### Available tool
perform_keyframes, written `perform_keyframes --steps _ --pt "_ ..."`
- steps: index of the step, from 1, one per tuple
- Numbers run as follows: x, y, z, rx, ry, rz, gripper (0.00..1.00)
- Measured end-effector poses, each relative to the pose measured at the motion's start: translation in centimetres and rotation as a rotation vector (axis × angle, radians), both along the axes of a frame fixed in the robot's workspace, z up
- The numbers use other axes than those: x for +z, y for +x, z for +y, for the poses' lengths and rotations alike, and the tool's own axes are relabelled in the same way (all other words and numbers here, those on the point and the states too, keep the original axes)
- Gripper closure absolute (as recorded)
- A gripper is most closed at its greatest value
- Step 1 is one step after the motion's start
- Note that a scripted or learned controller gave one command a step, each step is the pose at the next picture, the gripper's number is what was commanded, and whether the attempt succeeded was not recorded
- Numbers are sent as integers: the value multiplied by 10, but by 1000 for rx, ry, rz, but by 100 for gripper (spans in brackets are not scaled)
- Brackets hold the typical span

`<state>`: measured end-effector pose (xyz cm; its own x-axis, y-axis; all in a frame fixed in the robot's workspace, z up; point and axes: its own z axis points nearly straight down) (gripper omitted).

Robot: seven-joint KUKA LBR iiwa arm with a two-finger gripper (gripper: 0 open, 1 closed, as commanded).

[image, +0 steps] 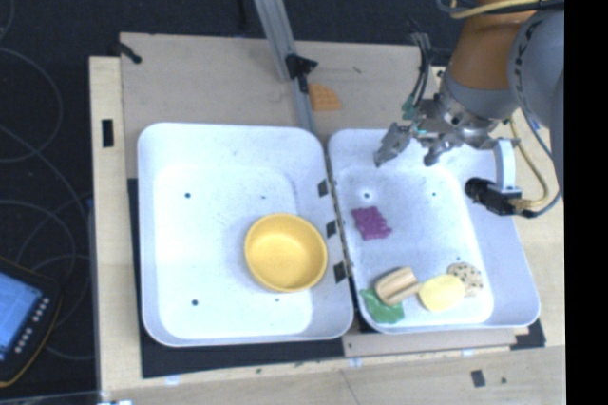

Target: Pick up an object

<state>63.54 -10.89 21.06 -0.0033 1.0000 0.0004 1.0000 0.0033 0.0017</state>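
Our hand [410,152] hangs spread wide and holding nothing, and the nearest pick, the purple block [371,222] just below it toward the bin's middle, looks light and slightly soft, best pinched across its short sides.

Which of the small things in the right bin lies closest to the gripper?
The purple piece, alone mid-bin below the gripper; the others cluster at the bin's near edge.
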Motion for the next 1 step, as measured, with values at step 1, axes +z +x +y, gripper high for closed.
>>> perform_keyframes --steps 1 --pt "0 0 0 0 0 0 0"
